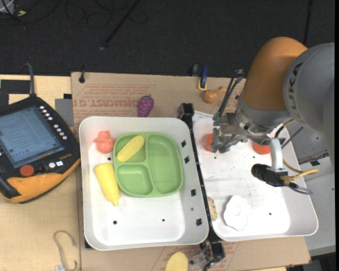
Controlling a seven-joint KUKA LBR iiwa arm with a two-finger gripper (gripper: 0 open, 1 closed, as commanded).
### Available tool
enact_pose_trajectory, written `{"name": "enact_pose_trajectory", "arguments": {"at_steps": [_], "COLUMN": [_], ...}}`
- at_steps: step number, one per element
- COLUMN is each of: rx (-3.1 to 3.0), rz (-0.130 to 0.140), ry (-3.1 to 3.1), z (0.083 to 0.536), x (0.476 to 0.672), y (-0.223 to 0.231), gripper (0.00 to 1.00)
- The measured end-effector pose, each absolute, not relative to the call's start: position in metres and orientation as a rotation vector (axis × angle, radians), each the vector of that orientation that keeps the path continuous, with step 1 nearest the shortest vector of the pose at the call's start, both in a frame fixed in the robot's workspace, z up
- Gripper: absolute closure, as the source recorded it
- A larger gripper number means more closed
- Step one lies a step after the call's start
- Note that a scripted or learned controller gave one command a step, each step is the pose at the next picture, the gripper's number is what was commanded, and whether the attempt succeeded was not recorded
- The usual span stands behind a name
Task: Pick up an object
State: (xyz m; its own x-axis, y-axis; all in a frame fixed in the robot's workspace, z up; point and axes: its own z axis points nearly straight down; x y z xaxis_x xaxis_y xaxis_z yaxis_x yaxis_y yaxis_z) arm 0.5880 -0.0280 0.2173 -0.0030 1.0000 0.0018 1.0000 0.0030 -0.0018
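Nearest to us, a yellow rounded toy (177, 261) lies at the bench's front edge, outside both bins. Behind it, the left bin (141, 222) holds a green divided plate (158, 171) with a toy corn cob (130, 147) in its upper-left compartment. We see a yellow squash-like toy (107, 182) lying just beside the plate's left rim, and a pink-red toy (103, 141) near the bin's far left corner.

In the right bin (237, 176), a white crumpled-looking object (235, 213) sits near the front, with a small tan biscuit-like piece (213, 208) at the bin's left wall. The arm (282, 83) reaches in from the right, and its gripper (219, 144) is low over the far part of this bin. We cannot tell how the jaws stand, nor whether they have hold of anything. A red-orange toy (207, 142) lies just beside the gripper, toward the left wall; whether they touch we cannot tell. Another red-orange piece (261, 148) shows under the wrist, farther right.

Beyond the bins, purple toy grapes (146, 105) and a tan pear-like toy (213, 94) rest on the cardboard sheet (113, 95). We see a teach pendant (25, 137) lying well left of the bins.
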Motion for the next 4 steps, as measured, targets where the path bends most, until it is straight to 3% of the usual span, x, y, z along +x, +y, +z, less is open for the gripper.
{"name": "enact_pose_trajectory", "arguments": {"at_steps": [2,4], "rx": [-2.216,-2.223], "rz": [-0.002,0.001], "ry": [-2.223,-2.218], "z": [0.228,0.237], "x": [0.631,0.621], "y": [0.065,0.069], "gripper": [1.00,1.00]}}
